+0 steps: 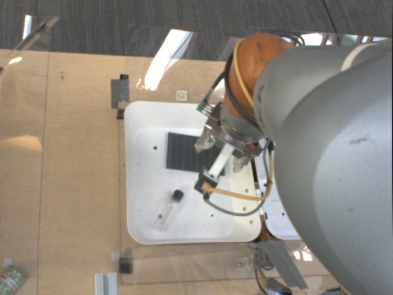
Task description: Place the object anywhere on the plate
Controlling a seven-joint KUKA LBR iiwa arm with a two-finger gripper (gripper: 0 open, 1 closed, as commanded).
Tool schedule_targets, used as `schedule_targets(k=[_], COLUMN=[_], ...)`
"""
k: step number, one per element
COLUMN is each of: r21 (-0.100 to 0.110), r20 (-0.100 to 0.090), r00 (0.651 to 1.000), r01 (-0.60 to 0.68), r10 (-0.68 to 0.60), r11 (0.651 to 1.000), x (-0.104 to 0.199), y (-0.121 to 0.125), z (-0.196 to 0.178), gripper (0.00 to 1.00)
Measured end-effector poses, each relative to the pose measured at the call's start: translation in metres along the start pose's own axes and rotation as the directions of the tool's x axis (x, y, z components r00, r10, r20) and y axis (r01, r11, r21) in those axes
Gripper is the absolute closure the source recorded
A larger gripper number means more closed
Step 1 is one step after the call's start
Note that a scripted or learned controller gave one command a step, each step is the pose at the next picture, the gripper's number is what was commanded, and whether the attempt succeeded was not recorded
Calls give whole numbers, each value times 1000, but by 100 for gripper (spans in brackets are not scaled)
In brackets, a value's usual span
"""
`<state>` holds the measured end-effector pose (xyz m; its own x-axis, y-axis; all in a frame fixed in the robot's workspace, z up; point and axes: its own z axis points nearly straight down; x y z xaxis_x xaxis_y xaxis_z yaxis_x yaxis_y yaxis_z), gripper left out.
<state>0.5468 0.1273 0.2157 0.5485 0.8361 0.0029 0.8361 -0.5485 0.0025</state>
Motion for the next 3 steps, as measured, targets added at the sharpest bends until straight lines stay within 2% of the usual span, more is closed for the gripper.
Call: schedule_targets(k=[1,2,3], r21=[1,5,-1], r20=[1,3,-6], r00=[1000,998,961], r01=[9,58,-278], r10=[-9,-58,278], r11=[1000,998,961], x=[2,40,58], y=[-1,-73,-106], z=[-9,67,125], gripper=[100,100,100])
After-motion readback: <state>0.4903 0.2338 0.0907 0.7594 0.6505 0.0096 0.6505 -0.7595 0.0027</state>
